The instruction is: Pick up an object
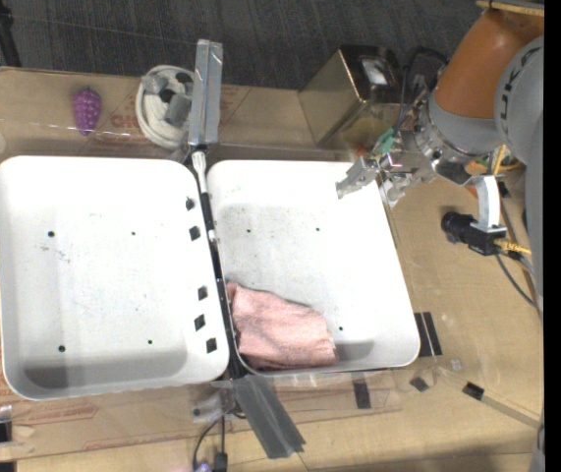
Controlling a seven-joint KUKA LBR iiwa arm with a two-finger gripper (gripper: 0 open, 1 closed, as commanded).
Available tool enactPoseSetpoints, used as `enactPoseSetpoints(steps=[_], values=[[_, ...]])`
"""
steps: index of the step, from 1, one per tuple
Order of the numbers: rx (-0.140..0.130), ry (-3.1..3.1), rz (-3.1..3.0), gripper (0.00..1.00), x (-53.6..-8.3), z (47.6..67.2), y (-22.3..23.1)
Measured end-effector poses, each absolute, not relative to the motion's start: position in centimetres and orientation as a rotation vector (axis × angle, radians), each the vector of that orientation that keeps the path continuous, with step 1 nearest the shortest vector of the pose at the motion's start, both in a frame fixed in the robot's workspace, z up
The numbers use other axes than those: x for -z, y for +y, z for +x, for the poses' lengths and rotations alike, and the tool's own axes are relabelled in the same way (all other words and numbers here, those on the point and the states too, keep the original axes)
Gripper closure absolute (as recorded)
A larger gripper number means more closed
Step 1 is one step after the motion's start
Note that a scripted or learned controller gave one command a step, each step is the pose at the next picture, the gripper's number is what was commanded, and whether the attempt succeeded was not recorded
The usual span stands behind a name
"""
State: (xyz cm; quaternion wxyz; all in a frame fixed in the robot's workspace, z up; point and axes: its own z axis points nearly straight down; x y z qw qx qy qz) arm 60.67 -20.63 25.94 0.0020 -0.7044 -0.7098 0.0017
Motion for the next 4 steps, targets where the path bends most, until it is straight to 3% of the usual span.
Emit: enactPoseSetpoints(steps=[1,2,3,4], values=[[-0.002,-1.800,-2.574,0.00,-28.2,63.2,-21.0],[-0.006,-1.672,-2.655,0.00,-27.2,63.7,-17.7],[-0.010,-1.900,-2.495,0.00,-19.5,55.5,-7.2],[-0.006,-1.966,-2.445,0.00,-17.4,50.4,-11.5]])
